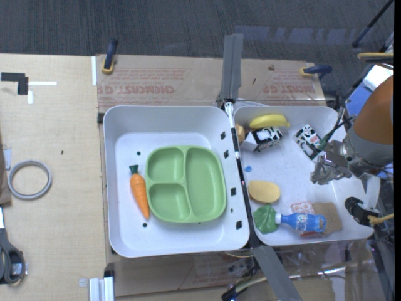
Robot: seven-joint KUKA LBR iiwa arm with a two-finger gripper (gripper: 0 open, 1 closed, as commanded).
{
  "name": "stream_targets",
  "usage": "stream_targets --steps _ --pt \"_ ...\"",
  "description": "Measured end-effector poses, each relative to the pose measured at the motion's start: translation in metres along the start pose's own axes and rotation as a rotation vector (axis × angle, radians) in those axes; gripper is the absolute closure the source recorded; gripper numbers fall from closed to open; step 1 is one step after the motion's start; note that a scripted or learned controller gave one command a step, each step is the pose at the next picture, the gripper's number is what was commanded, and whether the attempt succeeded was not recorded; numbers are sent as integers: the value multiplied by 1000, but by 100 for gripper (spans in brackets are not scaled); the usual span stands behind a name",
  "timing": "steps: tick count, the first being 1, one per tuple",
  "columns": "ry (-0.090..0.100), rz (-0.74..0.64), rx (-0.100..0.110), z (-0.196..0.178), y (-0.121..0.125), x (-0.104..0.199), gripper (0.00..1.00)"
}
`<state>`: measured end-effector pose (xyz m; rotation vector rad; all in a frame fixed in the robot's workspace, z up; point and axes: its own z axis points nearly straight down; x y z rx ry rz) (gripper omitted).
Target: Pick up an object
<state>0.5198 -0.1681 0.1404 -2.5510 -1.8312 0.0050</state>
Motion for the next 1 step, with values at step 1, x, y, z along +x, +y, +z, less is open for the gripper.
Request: stream_targets --steps 1 --pt "0 0 0 0 0 0 0"
